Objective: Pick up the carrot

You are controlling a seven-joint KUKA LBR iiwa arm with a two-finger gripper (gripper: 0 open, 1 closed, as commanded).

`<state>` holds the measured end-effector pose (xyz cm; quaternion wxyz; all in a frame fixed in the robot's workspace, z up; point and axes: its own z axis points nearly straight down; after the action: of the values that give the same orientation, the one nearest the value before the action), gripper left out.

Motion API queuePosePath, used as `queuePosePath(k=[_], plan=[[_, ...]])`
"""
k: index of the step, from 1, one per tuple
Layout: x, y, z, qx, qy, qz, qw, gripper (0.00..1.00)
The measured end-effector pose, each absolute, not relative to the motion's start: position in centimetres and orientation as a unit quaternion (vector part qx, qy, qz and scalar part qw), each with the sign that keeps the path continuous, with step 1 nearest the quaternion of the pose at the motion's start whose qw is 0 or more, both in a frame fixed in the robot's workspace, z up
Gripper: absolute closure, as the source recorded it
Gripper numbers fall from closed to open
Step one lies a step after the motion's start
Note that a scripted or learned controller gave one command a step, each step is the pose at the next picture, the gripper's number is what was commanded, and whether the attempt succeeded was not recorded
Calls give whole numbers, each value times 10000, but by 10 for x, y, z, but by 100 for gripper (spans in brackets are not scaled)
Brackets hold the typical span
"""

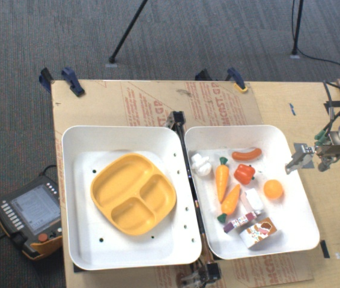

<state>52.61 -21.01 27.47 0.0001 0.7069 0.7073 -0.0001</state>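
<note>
Although the pincer (302, 158) has reached the far right rim of the right bin (290, 140), no part of the task is yet done: nothing sits between its fingers, and whether they stand spread or pressed together cannot be told at this size.

Findings, nearest the pincer first. An orange ball (273, 189) lies just below and to its left, inside the bin. Further left is a red pepper (244, 173), with a sausage (246, 155) above that. Beyond the pepper lie two carrots close together: the carrot (221, 180) with its green top pointing up the view, and a second carrot (230, 200) slanting below it. Either would satisfy the task; both rest untouched on the bin floor, well apart from the pincer. A white item (201, 166) lies beside the upper carrot's top. A small carton (258, 231) and a purple-labelled item (239, 222) occupy the bin's lower part.

Remaining, in my judgement: travel left across the bin, descent, closure on a carrot, lift.

Further off, the left bin (74, 161) holds a yellow divided plate (133, 193). Both bins stand on a brown board (140, 104) clamped at its top edge. Grey carpet (38, 29) surrounds it, with a teach pendant (30, 217) at far left and stand legs (131, 23) at the top.
</note>
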Motion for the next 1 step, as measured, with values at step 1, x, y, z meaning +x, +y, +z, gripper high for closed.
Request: queuePosePath(k=[1], plan=[[536, -162, 124, 7068, 7075, -11, -33, 0]])
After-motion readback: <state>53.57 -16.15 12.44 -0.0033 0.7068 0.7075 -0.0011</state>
